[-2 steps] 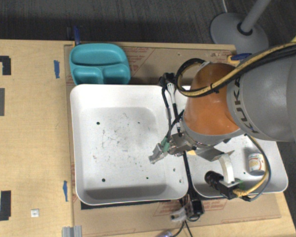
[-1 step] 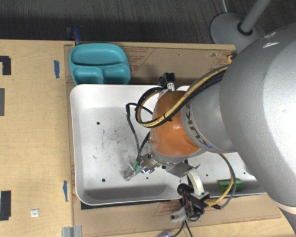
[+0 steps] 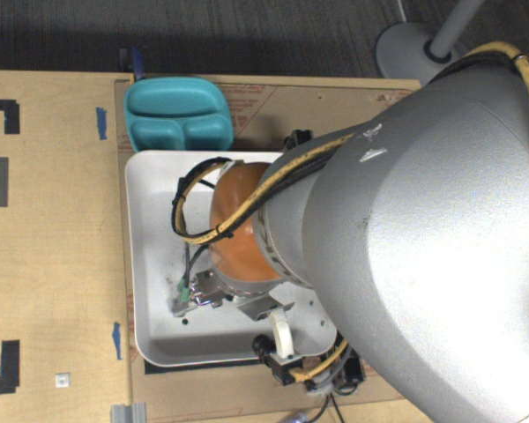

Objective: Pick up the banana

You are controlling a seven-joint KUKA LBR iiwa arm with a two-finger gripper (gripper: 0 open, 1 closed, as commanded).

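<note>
Banana: hidden, probably under the arm [image 3: 397, 236] in the bin [image 3: 150, 254]. Gripper state: cannot tell. Risk: a blind close misses or pins fruit against the floor.

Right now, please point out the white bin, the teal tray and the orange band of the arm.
white bin [image 3: 150, 263], camera view, on its bare floor near the left wall.
teal tray [image 3: 176, 113], camera view, on its upper surface.
orange band [image 3: 234, 223], camera view, on its left side.

No legible text from my side; faint red print on the cardboard [image 3: 247, 104] is too blurred to read.
</note>
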